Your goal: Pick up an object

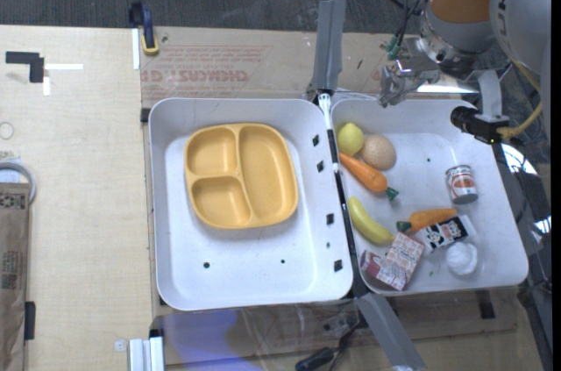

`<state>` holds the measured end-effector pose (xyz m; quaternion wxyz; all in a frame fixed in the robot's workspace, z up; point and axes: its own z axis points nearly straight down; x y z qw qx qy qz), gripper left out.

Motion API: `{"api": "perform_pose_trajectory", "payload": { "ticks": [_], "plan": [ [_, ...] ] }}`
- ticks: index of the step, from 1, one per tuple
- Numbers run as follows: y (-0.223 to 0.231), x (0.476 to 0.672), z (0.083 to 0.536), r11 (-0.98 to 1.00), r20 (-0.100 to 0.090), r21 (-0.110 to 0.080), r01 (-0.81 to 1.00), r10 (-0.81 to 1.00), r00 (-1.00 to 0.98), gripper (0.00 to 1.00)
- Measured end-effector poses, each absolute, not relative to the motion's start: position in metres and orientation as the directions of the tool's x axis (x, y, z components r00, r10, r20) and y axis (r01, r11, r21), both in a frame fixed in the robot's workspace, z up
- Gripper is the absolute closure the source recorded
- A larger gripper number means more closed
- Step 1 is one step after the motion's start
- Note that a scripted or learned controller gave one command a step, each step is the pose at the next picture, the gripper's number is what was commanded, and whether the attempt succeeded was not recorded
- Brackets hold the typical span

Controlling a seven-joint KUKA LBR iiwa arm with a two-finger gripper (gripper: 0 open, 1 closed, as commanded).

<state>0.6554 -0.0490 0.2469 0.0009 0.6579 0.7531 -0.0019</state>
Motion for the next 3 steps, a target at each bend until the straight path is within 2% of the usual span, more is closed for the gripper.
{"api": "perform_pose_trajectory", "payload": {
  "ticks": [1,2,3],
  "plan": [
    [-0.049,0.656,0.255,0.137,-0.006,-0.003,0.991,0.991,-0.137,1.00],
    [-0.008,0.652,0.237,0.191,0.000,-0.002,0.982,0.982,-0.191,1.00],
    [-0.069,0.659,0.243,-0.164,-0.002,-0.001,0.986,0.986,0.164,1.00]
  ]
}}
